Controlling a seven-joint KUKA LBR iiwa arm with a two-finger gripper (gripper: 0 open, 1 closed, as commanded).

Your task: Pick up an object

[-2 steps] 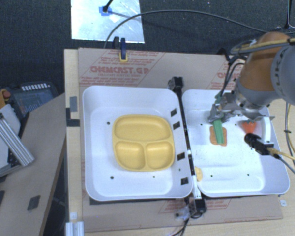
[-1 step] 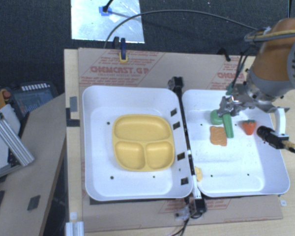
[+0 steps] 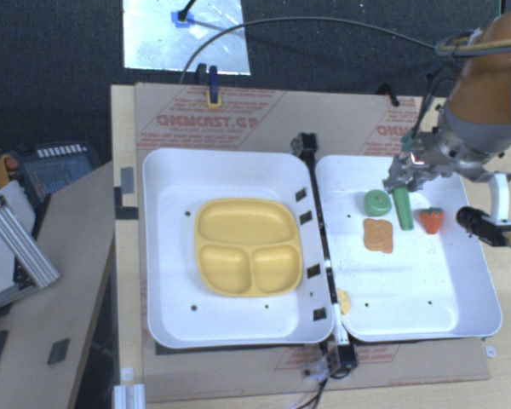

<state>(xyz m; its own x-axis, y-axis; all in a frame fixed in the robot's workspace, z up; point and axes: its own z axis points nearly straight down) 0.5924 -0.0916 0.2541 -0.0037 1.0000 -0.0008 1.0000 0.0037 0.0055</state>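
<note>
The tool point(image 3: 406, 170) hung low over the far part of the right bin point(image 3: 468, 313), just above the top end of a green stick point(image 3: 404, 209); whether it was open or closed could not be told. Beside the stick lay a green round piece point(image 3: 376, 201), an orange slab point(image 3: 378, 235) and a red-orange strawberry-like piece point(image 3: 432, 220), while the left bin point(image 3: 166, 254) held a yellow divided tray point(image 3: 245, 245).
</note>
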